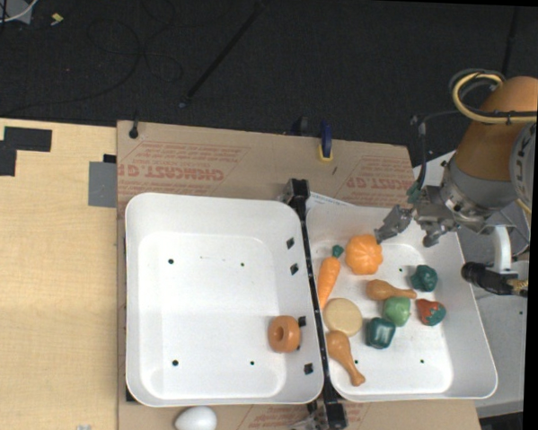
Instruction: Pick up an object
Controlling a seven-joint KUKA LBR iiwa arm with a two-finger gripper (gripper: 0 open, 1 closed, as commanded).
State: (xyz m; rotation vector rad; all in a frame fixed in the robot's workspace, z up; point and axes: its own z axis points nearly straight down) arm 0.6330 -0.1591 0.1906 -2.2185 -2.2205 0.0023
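My gripper (415, 228) hangs over the back of the right bin (477, 355), its two fingers spread open with nothing between them. Just below and left of it lies an orange pumpkin-like fruit (364, 254). A carrot (328, 278) lies along the bin's left wall. Further forward sit a tan round bun (343, 315), two drumsticks (344, 356) (387, 289), a green pepper (396, 309), a dark teal piece (379, 332), a strawberry (430, 312) and a dark green piece (424, 279). A brown donut (284, 334) rests in the left bin (159, 249).
A white egg (195, 421) lies on the cardboard in front of the left bin. A black divider clip strip (306, 283) runs between the bins. The arm's grey body and orange band (494, 131) stand at the right, with a cable loop above.
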